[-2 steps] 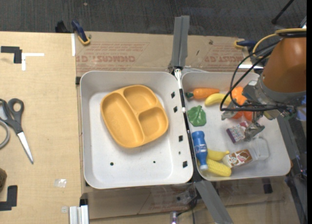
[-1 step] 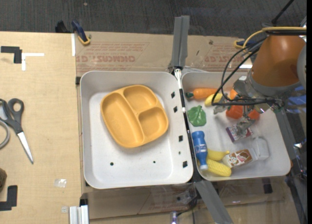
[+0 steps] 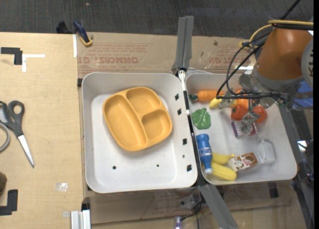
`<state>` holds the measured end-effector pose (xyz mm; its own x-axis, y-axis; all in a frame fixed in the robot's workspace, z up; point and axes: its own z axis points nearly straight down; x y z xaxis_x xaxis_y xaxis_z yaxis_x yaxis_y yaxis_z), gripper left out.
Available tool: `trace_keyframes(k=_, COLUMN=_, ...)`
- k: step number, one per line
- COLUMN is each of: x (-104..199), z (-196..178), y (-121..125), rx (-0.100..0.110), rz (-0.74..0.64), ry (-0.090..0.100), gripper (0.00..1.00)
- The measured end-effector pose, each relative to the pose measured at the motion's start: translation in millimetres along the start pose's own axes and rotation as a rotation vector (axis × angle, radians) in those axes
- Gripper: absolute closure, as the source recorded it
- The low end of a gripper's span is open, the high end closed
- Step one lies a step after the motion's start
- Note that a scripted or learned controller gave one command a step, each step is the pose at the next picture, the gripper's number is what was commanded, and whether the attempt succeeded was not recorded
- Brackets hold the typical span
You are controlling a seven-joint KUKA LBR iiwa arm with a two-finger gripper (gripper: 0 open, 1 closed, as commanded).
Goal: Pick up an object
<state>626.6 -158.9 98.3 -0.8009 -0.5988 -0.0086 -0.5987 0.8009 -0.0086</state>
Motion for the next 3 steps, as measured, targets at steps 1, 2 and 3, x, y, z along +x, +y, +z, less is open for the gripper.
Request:
trace_keyframes(k=1, x=-1.2, z=-0.1, y=-5.3, rx=0.0, rz=0.12, ry=0.0, gripper=0.0)
trace_keyframes(k=2, x=-51.7, z=4.6, y=38.0, rx=-0.005, rz=0.119, ry=0.002, gripper=0.0)
trace_keyframes(k=3, x=-53.6, z=-5.9, y=37.4, rx=-0.003, rz=0.119, ry=-0.004, gripper=1.0)
